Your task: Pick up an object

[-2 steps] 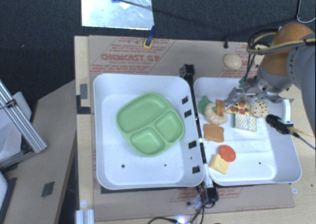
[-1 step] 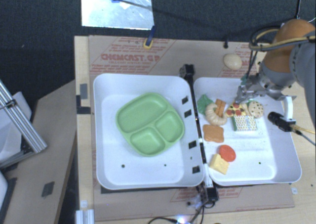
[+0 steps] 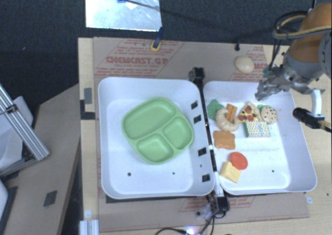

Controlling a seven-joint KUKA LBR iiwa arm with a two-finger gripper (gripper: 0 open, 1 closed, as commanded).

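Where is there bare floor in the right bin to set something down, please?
Free: the right bin floor along its near edge and right side, beyond the red disc and yellow block. Crowded: the far-left cluster around the pizza slice and cookie.

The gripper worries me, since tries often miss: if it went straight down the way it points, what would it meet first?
Probably the pizza slice toy, just below-left of the gripper in the right bin; depth is unclear, so it might meet bare floor instead.

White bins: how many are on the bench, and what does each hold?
2. The left white bin holds a green divided plate. The right white bin holds a cluster of toy food pieces; some pieces may be hidden beneath others.
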